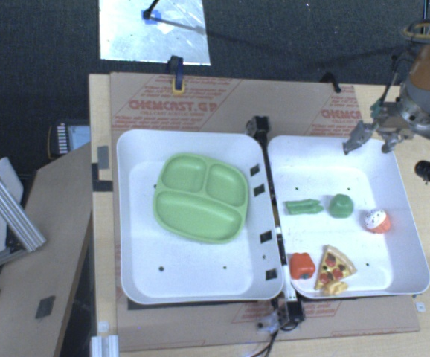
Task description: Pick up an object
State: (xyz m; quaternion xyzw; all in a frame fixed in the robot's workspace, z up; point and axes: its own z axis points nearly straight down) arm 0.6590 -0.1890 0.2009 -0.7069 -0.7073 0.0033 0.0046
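Note:
The right bin (393, 192) holds a green broccoli-like toy (341, 206), a green pod-shaped piece (304, 207), a small white and orange toy (377, 221), a red pepper toy (302, 265) and a pizza slice toy (334, 269). My gripper (369, 140) hangs over the far right corner of that bin, well above and behind the toys. Its two dark fingers (353, 140) are spread apart with nothing between them.
A green divided plate (201, 198) lies in the left bin (137, 259). A black clip divider (265, 192) runs between the two bins. Cardboard (222, 103) lies under both. A metal sheet (153, 19) sits at the back.

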